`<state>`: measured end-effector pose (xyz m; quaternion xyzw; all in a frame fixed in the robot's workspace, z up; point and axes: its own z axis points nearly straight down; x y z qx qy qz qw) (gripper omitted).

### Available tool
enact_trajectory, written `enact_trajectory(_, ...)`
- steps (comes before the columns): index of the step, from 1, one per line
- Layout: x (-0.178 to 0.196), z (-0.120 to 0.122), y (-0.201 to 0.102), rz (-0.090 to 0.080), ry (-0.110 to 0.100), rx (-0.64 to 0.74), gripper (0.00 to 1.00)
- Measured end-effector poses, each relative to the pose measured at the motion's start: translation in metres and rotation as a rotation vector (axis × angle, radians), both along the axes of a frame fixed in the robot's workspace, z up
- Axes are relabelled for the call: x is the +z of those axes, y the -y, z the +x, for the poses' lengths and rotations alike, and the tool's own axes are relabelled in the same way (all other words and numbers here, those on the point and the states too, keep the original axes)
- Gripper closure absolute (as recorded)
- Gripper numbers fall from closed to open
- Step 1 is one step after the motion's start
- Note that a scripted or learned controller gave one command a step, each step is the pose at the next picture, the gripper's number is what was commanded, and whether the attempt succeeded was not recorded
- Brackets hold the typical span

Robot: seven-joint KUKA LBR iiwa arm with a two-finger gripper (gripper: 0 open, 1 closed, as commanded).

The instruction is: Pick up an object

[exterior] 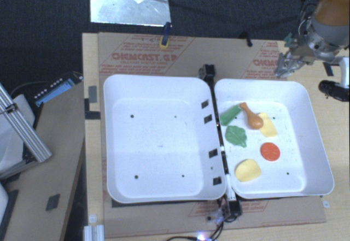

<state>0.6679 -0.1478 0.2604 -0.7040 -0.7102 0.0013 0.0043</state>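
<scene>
I see the claw (pixel 283 68) just beyond the right bin's (pixel 314 119) far rim; I cannot tell its state. The orange drumstick (pixel 251 115) lies inside that bin.

Two white bins (pixel 158 84) sit on the tan desk (pixel 60 125). Inside the right bin: green pepper (pixel 229 115), green leaf (pixel 236 135), orange-brown drumstick (pixel 252 116), yellow wedge (pixel 268 125), red disc (pixel 270 151), yellow lump (pixel 248 170).
</scene>
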Motion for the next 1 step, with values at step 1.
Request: enact_trajectory(1,0.0264,-0.0282,-0.1208,0.000,0.011,0.006,1.00)
